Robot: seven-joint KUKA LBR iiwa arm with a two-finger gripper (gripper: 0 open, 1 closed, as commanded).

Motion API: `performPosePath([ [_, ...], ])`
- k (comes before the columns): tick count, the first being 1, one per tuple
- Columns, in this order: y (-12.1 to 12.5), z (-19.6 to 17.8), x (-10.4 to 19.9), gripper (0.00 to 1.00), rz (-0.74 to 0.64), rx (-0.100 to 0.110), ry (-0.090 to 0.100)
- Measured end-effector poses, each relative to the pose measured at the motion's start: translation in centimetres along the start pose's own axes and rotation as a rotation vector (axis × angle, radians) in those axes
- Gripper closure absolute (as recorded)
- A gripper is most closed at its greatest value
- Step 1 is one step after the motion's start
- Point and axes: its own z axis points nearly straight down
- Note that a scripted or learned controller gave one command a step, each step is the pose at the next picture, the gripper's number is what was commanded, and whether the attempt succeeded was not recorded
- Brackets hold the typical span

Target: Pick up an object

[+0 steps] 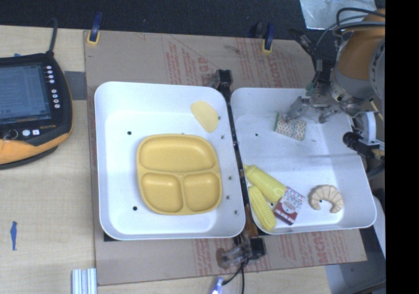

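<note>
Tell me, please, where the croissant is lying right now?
The croissant lies in the right bin, near its front right corner, just right of the small red packet and the two corn cobs.

Wood bench [46, 207], cardboard sheet [163, 57], 2 white bins [111, 155], tablet [29, 106]

One fixed camera, high above the bench, tilted down.

We look from the near edge across both white bins: left bin [108, 155] and right bin [357, 181] fill mid-frame at middling range. The arm [360, 57] enters from the right; its wrist seems partly cropped, so we hedge there.
</note>
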Motion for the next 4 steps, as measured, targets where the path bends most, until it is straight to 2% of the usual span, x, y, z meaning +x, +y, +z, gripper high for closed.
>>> performPosePath([
  [1,-1.3,-8.2,3.9,0.0,-0.001,0.003,0.0],
  [2,-0.3,-2.8,4.5,0.0,-0.002,0.01,-0.001],
  [3,-1.9,-1.3,5.7,0.0,-0.001,0.01,-0.002],
  [4,-0.1,0.0,5.8,0.0,-0.001,0.003,-0.004],
])
